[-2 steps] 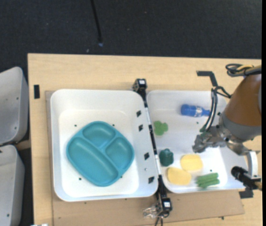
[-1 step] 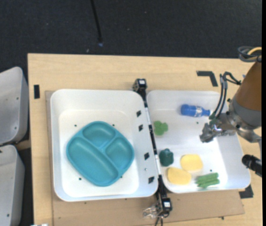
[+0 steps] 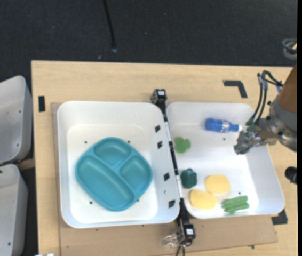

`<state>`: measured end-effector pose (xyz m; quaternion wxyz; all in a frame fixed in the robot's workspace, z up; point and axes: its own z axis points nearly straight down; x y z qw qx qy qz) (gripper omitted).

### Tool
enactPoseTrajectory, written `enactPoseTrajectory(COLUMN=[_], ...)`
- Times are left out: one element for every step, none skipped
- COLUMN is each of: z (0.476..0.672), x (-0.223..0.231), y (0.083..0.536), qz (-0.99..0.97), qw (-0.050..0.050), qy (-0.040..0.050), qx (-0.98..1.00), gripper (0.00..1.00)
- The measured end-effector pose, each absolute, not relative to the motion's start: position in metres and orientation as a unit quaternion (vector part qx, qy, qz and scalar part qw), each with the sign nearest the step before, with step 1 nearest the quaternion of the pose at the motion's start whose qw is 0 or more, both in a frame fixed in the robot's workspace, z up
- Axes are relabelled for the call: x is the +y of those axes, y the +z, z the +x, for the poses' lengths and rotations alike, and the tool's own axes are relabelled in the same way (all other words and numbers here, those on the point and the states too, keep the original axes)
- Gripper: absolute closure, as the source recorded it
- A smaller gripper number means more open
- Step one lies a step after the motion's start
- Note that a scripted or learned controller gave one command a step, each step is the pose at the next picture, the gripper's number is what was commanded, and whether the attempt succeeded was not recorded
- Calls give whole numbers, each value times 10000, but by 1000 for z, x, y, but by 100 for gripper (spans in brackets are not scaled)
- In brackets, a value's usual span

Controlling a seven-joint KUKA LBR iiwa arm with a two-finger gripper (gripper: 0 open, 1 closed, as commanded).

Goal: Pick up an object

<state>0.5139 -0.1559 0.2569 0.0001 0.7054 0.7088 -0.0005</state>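
Overhead view of the worktop [image 3: 113, 79] with two white bins. The left bin [image 3: 65, 159] holds a blue divided plate [image 3: 113, 173]. The right bin [image 3: 263, 180] holds a blue bottle [image 3: 220, 125] at its far side, a light green piece [image 3: 182, 144], a dark green piece [image 3: 188, 178], two yellow pieces [image 3: 217, 184] [image 3: 203, 199] and green beans [image 3: 235, 204] near its front. The pincer [image 3: 243, 144] hangs just right of the bottle, gripping nothing; whether it is open or closed cannot be told.

Grey arm from the right, gripper [image 3: 243, 144] low, pointing left
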Motion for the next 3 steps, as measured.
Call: enactPoseTrajectory(z=[517,522,526], x=[-105,-56,0], y=[262,246,250], qz=[7049,7059,7054], qw=[-12,-8,-12], qy=[-9,-19,-15], qx=[7093,7083,7088], gripper=[100,100,100])
